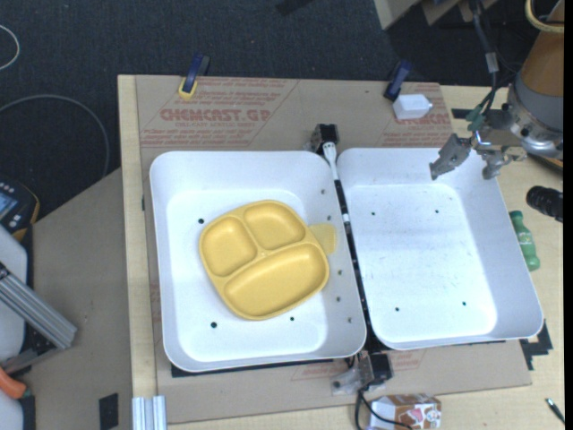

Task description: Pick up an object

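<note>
A yellow plate [263, 258] with three compartments lies flat in the left white bin [179, 186], slightly right of its middle. A small yellow piece [323, 236] peeks out from under the plate's right rim. My gripper [468, 163] hangs above the far right corner of the right white bin [430, 240], well away from the plate. Its two grey fingers [445, 162] are spread apart, and it is open with nothing between them.
The bins sit on a cardboard sheet [269, 110]. A blue and yellow clamp [191, 76], a blue clamp [397, 80] and a white block [412, 107] stand along the back. A green marker [525, 237] lies beside the right bin's right rim.
</note>
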{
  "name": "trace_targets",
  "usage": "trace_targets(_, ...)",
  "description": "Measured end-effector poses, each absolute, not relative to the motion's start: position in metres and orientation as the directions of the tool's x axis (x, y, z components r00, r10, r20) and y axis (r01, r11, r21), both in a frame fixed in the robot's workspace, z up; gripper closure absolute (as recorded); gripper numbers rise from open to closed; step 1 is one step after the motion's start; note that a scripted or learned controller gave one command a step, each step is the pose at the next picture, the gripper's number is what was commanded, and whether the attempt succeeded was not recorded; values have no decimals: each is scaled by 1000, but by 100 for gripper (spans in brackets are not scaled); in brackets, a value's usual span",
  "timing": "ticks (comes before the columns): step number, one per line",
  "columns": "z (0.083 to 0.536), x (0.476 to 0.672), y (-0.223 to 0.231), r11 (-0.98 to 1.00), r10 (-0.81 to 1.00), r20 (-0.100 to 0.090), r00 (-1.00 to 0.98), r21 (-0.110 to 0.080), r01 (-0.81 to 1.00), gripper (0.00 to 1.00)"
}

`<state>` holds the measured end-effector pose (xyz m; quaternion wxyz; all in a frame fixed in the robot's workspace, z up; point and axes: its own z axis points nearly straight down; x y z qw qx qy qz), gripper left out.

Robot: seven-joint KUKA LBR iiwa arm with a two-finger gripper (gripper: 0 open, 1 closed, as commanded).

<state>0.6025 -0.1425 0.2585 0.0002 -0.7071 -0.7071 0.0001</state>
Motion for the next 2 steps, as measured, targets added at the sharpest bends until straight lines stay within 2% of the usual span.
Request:
trace_targets(1, 337, 569, -60, 8, 1000, 1, -8, 7, 1000, 0)
trace_targets(2, 416, 522, -7, 7, 1000, 1, -7, 8, 1000, 0)
